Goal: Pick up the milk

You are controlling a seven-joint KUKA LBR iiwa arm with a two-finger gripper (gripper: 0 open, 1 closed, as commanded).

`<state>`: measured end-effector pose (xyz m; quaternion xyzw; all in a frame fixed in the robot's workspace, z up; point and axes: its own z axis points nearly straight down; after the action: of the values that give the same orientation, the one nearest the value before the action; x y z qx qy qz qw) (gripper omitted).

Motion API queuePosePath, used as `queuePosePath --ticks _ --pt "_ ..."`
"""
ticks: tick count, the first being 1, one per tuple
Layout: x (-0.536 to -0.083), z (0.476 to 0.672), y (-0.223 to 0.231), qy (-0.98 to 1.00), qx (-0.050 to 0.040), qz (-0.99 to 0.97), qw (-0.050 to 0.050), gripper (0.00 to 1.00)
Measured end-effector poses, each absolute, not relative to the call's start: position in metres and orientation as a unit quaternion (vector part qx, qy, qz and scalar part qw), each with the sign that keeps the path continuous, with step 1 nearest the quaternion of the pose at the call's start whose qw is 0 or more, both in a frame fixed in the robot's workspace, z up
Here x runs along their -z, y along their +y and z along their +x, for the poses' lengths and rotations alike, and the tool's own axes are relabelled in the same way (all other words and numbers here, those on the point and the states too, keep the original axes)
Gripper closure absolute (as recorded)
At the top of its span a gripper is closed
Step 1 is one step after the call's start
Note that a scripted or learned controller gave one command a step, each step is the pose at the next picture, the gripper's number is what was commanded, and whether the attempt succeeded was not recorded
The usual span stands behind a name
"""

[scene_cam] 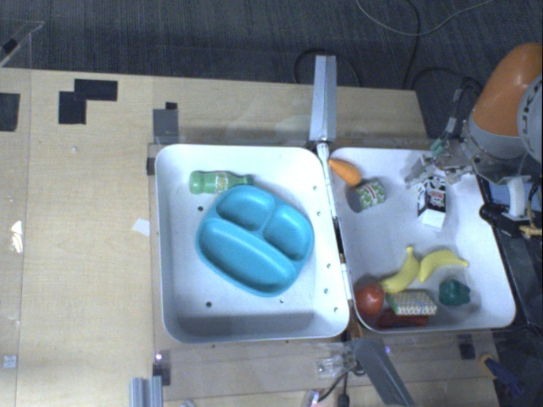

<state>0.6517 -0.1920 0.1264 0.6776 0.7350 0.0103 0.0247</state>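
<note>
The milk is a small white carton with dark and red print, lying in the right bin near its far right side. My gripper hangs directly over the carton's far end, reaching in from the right under the arm's orange band. Its fingers stand open, spread to either side above the carton's top, and nothing is held between them.
The right bin also holds a carrot, a green can, two bananas, a red apple, a teal object and a small box. The left bin holds a blue divided plate and a green bottle.
</note>
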Motion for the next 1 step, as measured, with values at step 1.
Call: queuePosePath --ticks 1 --pt "-0.0874 0.6352 -0.2035 0.767 -0.0018 0.642 0.004 0.0"
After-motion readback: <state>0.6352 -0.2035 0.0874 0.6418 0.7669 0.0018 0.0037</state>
